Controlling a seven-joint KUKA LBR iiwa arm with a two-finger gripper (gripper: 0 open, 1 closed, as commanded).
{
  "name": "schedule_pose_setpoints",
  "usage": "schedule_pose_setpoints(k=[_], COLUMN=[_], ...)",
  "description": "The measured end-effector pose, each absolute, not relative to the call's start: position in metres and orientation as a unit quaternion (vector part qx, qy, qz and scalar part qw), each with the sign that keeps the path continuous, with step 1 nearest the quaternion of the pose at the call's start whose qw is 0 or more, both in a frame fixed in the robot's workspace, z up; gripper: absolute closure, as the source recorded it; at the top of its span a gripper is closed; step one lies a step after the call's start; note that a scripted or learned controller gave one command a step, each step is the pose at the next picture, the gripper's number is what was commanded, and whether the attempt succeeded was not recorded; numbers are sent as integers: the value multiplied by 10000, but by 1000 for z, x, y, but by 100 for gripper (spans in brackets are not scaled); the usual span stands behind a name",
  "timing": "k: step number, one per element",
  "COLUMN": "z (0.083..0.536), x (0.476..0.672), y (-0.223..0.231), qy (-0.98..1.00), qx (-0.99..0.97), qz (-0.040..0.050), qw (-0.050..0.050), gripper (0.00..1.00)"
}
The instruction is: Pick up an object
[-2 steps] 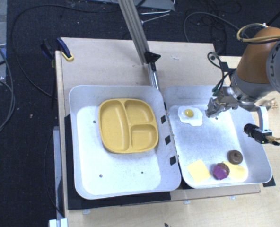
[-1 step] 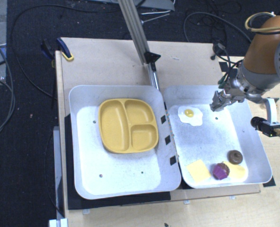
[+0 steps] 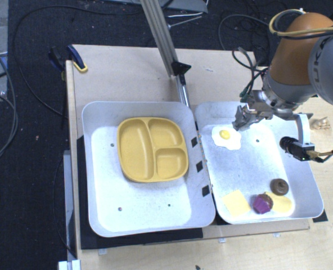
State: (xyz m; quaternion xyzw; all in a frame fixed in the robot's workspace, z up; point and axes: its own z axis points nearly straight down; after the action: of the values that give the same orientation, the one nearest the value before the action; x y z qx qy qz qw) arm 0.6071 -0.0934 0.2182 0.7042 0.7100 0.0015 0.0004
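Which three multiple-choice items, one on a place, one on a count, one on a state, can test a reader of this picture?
1. Where does the yellow tray lie?
A. left bin
B. right bin
C. on the bench outside the bins

2. How many compartments has the tray?
A. two
B. three
C. five

3. Where is the gripper?
A. over the tray
B. beside the purple piece
C. just above the fried egg

Key: 1 A, the tray rests in the left bin. 2 B, one long compartment and two smaller ones show. 3 C, it hangs at the upper right edge of the fried egg in the right bin.
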Motion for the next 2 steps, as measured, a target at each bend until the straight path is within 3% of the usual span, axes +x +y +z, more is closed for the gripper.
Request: schedule_pose_setpoints(k=[2], z=[235], x=[594], y=[6], qy=[7100], qx=[7043], qz=[8], qw=[-9], gripper=[100])
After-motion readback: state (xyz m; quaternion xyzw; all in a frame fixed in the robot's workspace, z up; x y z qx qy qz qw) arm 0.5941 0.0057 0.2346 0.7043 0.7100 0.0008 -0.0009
